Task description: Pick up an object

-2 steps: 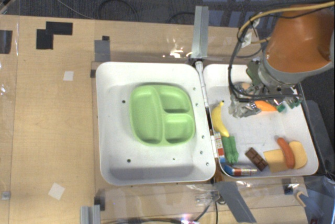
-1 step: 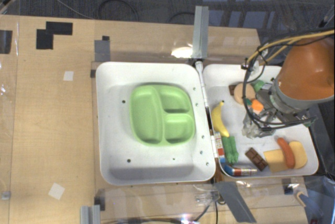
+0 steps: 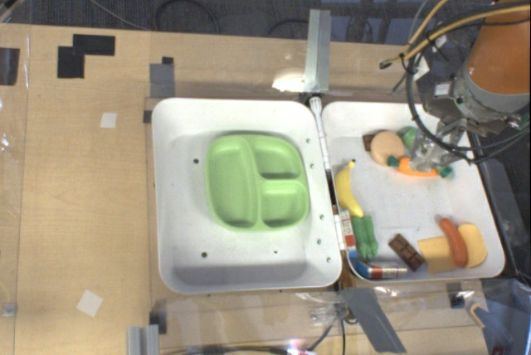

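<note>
**Figure: My gripper low over the far side of the right bin**

The wooden bench (image 3: pixel 75 204) carries two shallow white bins side by side. The left bin (image 3: pixel 178 262) holds a green divided plate (image 3: pixel 255 181), lying flat near its middle. The right bin (image 3: pixel 473 179) holds the loose objects. My arm (image 3: pixel 498 55), grey with its orange band, comes in from the right, with yellow and black cables (image 3: pixel 440 5) looping over it.

My gripper (image 3: pixel 427 154) hangs over the far part of the right bin, just above an orange carrot (image 3: pixel 419 172) with a green end, and just beside a round tan piece (image 3: pixel 387 148). I cannot tell how my gripper is set, nor whether it touches the carrot.

Along the bin's left wall lies a yellow banana (image 3: pixel 346 192), and nearer the front a green pickle-like piece (image 3: pixel 364 235). In the front right corner a yellow cheese wedge (image 3: pixel 452 250) lies with a red sausage (image 3: pixel 453 240) across it. Beside the wedge sits a small brown chocolate block (image 3: pixel 406 252). At the front wall rests a marker-like stick (image 3: pixel 383 269), partly tucked against the rim.
</note>
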Available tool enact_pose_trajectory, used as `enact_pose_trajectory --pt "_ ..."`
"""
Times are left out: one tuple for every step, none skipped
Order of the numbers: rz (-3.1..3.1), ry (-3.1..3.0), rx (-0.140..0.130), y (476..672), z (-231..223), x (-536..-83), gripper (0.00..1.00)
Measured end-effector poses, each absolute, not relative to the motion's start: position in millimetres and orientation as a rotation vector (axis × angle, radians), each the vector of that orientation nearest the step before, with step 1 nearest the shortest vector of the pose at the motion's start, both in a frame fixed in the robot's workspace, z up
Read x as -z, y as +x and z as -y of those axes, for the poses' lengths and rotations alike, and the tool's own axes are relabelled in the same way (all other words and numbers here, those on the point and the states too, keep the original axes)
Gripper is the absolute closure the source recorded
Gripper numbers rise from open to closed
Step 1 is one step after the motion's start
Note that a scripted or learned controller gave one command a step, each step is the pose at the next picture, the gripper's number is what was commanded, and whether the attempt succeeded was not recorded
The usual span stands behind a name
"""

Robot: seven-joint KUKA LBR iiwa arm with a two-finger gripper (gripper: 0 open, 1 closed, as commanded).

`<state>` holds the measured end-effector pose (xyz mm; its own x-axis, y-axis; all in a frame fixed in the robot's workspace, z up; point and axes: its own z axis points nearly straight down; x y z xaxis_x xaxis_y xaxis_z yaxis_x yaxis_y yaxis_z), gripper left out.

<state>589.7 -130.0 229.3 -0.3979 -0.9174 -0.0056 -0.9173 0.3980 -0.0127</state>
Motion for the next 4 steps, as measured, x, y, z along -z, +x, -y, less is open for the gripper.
enact_pose_trajectory --pt "-2.233 -2.207 0.000 551.1 185 -149 1.00" --pt "-2.228 -2.207 0.004 552.7 183 -151 0.00" --pt "-2.344 -2.082 0.008 505.7 188 -94 0.00" --pt "-2.470 -1.919 0.018 564.7 140 -91 0.00"
